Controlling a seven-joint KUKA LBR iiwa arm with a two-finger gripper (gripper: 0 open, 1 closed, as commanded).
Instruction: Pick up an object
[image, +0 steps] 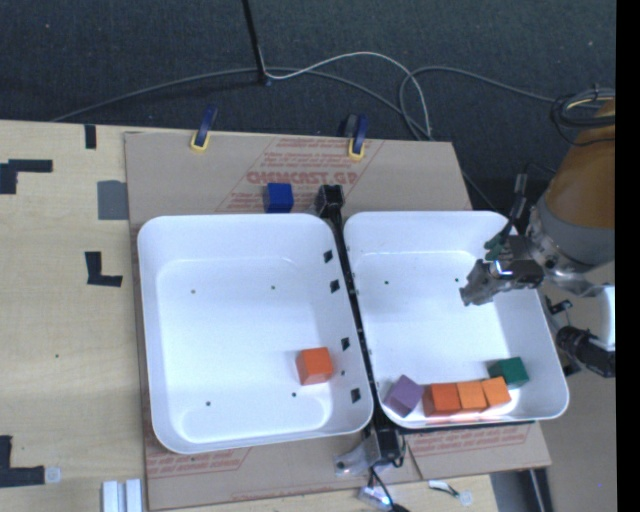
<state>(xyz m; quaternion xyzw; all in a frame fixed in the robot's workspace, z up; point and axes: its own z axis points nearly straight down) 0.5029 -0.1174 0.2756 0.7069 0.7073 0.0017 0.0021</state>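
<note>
An orange cube lies in the left bin, near its front right corner. Along the right bin's front wall sit a purple block, two orange blocks, a lighter orange block and a green block. My gripper hangs over the right side of the right bin, well behind that row of blocks, with nothing visible between its fingers.
A blue cube rests on the cardboard behind the left bin. Black clips join the bins along their shared wall. Blue-and-yellow clamps hold the cardboard's far edge. Cables cross the dark floor behind.
</note>
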